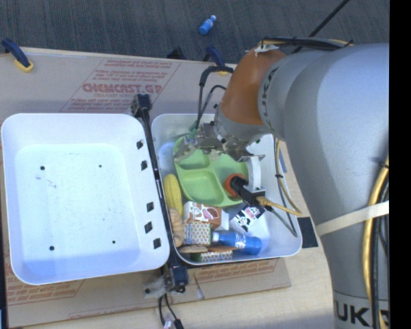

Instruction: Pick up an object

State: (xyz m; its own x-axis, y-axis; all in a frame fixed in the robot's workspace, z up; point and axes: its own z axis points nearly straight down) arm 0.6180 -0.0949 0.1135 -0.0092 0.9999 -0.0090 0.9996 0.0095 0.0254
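Note:
My gripper (194,144) is down in the right bin (288,242), at the far left corner of a light green divided tray (204,184). The grey arm with its orange band covers the bin's far right part. Beside the tray lies a yellow corn cob (171,191), and an orange round piece (233,183) sits at the tray's right edge. Nearer the front are a brown and white box (204,214), a patterned box (197,234), a black and white spotted item (246,218) and a blue bottle (237,242). I see nothing held by the gripper.
The left bin (27,142) stands beside the right one, with black clips (151,208) along the shared rim. Both bins rest on brown cardboard (116,81). A small blue object (206,25) lies on the floor beyond the bench.

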